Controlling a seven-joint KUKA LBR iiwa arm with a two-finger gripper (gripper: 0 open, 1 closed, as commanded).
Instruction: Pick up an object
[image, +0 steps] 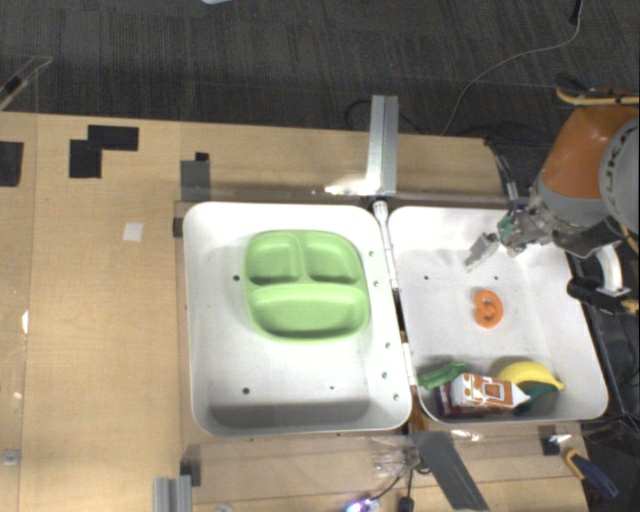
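Nearest the camera, along the front wall of the right bin (590, 330), sits a small heap: from left, a green item (437, 376), a brown-and-white carton (483, 393) and a yellow banana-like toy (530, 376) with something dark under its right end, all touching or nearly so. Going left to right overall: the left bin (205, 300) holds a green divided plate (303, 283), lying flat w/ two small wells toward the back and one wide well toward the front. Right bin next, w/ a small orange ring (487, 308) alone on bare floor near the middle, well apart from the heap and from the walls. Gripper (487, 248) hovers over the back part of that bin, behind the ring and a bit to its left; fingers look thin, slightly parted, w/ nothing between them, tho the view is too small to be sure how wide. Step in hand, judged: approach, no grasp yet. No target is fixed; the ring is the likeliest, being closest and unobstructed. Next move would call for shifting toward the front and dropping straight down over it. Ring is near-round, so no real long axis; any finger angle should do. Carton's long axis runs roughly left-right, the yellow toy's likewise, curved w/ its tip pointing right.
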